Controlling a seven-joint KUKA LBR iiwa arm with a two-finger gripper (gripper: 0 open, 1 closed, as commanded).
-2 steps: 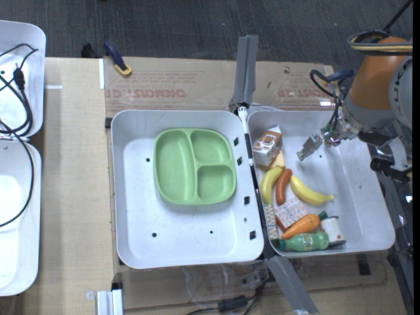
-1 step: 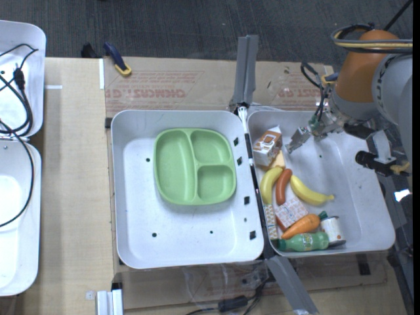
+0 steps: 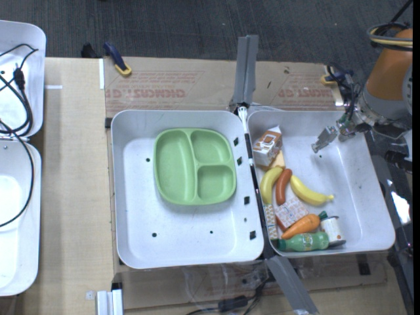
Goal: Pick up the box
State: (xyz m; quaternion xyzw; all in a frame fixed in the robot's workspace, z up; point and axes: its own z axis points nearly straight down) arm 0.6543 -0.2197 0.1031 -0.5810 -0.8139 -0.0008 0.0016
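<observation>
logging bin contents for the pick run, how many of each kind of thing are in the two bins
Left bin:
green divided plate: 1

Right bin:
box: 1
bananas: 2
sausage: 1
carrot: 1
green bottle: 1
checkered packet: 1
small white jar: 1

Total: 9

The gripper hovers over the right bin.

We were looking at a robotics lab. A cardboard-covered bench (image 3: 197,84) stood on dark carpet (image 3: 197,12), with two white bins (image 3: 125,195) mounted side by side, clamps (image 3: 117,58) pinning the cardboard, loose cables (image 3: 20,104) at the left, and a grey and orange arm (image 3: 387,71) reaching over plastic toy food (image 3: 295,205).
</observation>
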